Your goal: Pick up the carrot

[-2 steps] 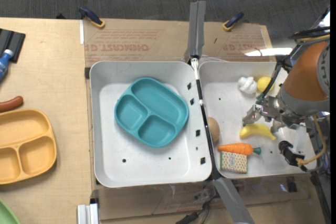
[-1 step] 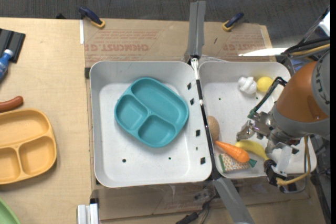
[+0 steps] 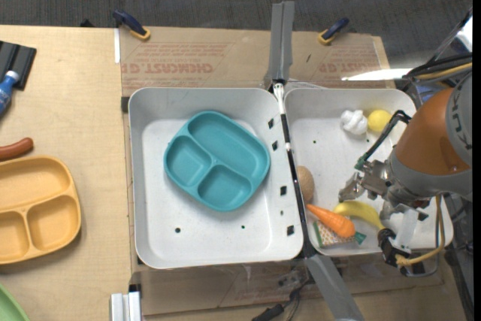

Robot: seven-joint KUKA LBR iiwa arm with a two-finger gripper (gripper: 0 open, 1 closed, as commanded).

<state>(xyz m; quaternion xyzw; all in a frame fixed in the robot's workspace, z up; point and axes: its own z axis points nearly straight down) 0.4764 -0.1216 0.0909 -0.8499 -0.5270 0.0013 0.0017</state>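
Scene: hovering low over the right bin [image 3: 331, 105], the arm [image 3: 432, 143] reaches in from the right with its gripper [image 3: 366, 180] just above the bin's floor.
Landmark: the right bin; every place below is given relative to it.
Carrot: the carrot [image 3: 331, 220] lies flat on the bin's floor near its front edge, toward the left wall, its thick orange end pointing right and its tip pointing left toward the wall.
Neighbours: a banana [image 3: 359, 211] lies just beside the carrot's thick end, touching or nearly so; a small patterned packet [image 3: 328, 236] sits partly under the carrot at the front edge; a brown egg-like ball [image 3: 303, 183] rests against the left wall.
Back corner: a white lump [image 3: 353, 121] and a yellow lemon-like fruit [image 3: 379, 119] sit together near the bin's back wall.
Fingers: they point down and leftward, above the banana and back-right of the carrot; I cannot tell whether they are spread or closed, and nothing is seen between them.
Why so placed: the gripper seems poised to descend, yet it looks offset toward the banana, so the grasp may catch the wrong thing.
Left of the bin: the left bin [image 3: 150, 184] holds a teal divided plate [image 3: 216, 160].
Progress: the carrot is not yet lifted.
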